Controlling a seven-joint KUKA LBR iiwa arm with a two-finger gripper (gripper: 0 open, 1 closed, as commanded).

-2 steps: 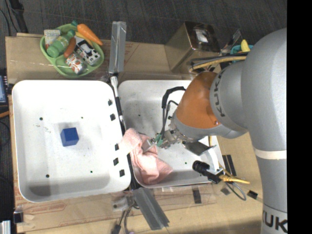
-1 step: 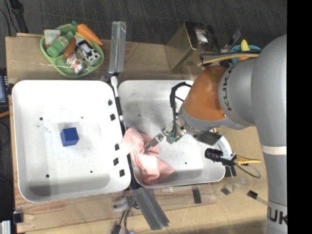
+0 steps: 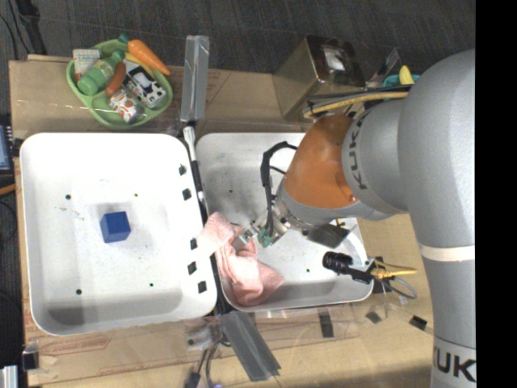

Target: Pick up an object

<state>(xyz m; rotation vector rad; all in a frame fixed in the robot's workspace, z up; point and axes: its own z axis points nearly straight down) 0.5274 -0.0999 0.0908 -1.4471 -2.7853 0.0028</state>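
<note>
Two shallow white bins sit side by side on a brown counter (image 3: 242, 95). The left bin (image 3: 97, 168) holds a small blue cube (image 3: 115, 225), which rests on the floor of the bin a little left of its middle, well apart from all four walls.

The right bin (image 3: 234, 168) holds a crumpled pink cloth (image 3: 241, 265). It lies bunched in the near left corner, against the wall that the bin shares with its neighbour, and its near edge reaches the bin's near wall.

The grey arm (image 3: 436, 136) comes in from the right and bends down over the right bin, with its orange band (image 3: 319, 172) above the middle of that bin. The end effector (image 3: 262, 234) points left and down toward the cloth and sits at the cloth's far right edge, just beside or touching the fabric; which of the two I cannot tell. Whether the end effector is open or closed cannot be told from this angle either, and no thing can be seen gripped in it.

On the counter beyond the left bin stands a green bowl (image 3: 85, 95) heaped with toy food, an orange carrot among it. A tan box (image 3: 311, 75) stands beyond the right bin, and a grey bar (image 3: 194, 79) lies on the counter in line with the gap between the bins.
</note>
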